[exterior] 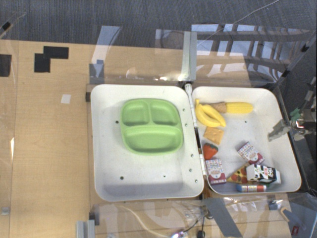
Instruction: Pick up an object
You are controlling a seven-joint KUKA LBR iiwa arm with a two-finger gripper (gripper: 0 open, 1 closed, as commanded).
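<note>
- The pincer (282, 129) sits at the right edge of the right bin (277, 103), just over its rim, with the arm cut off beyond the desk's right side.
- Whether the pincer is wide or narrow cannot be told; it is small, grey and partly out of frame, and nothing is seen in it.
- No object is picked yet. The candidates all lie in the right bin: a banana bunch (209, 115) and a yellow corn-like piece (238, 108) near its far edge, an orange cracker (213, 135) and a strawberry (210, 150) along its left wall.
- Toward the near right corner lie a small carton (250, 153), another carton (215, 171), a black-and-white carton (262, 173) and a marker (253, 187).
- The left bin (106, 182) carries a green divided plate (150, 125).
- To do the step well, the arm would likely aim at a piece standing apart, such as the small carton nearest the pincer, and come down straight with the pincer spanning its short side.
- The cluster at the near edge is crowded; pieces overlap there, so a grasp might snag a neighbour.
- What looks like a pizza-slice toy under the black-and-white carton is hard to make out.
</note>
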